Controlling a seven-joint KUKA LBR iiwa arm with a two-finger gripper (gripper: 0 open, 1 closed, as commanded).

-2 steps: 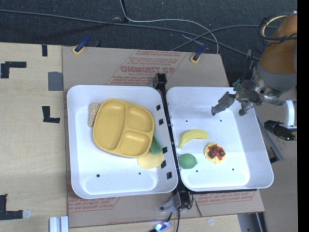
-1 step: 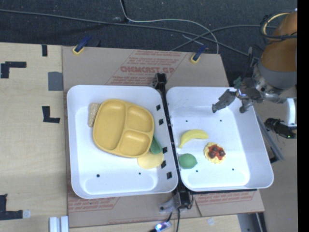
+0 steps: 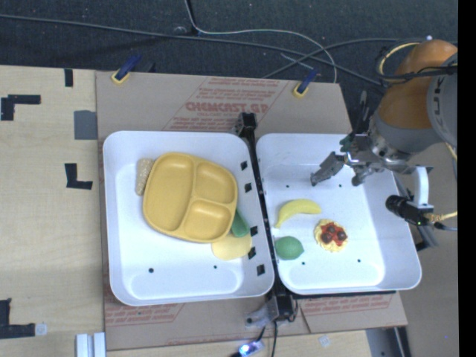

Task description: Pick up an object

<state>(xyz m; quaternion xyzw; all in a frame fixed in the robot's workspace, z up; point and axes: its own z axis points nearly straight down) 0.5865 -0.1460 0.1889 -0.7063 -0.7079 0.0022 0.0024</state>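
In the right bin (image 3: 394,274) lie a yellow banana (image 3: 297,211), a green rounded piece (image 3: 289,247) and a small yellow tart with red topping (image 3: 332,236). My gripper (image 3: 343,175) hovers over the bin's far part, above and to the right of the banana. Its two fingers are spread open with nothing between them. The left bin (image 3: 126,274) holds a yellow divided plate (image 3: 190,197), tilted over other items.
A beige textured piece (image 3: 143,175) sticks out at the plate's left edge. A green piece (image 3: 239,226) and a pale yellow piece (image 3: 232,246) peek from under its lower right. Black clips (image 3: 256,229) line the wall between the bins. Cables cross the dark floor behind.
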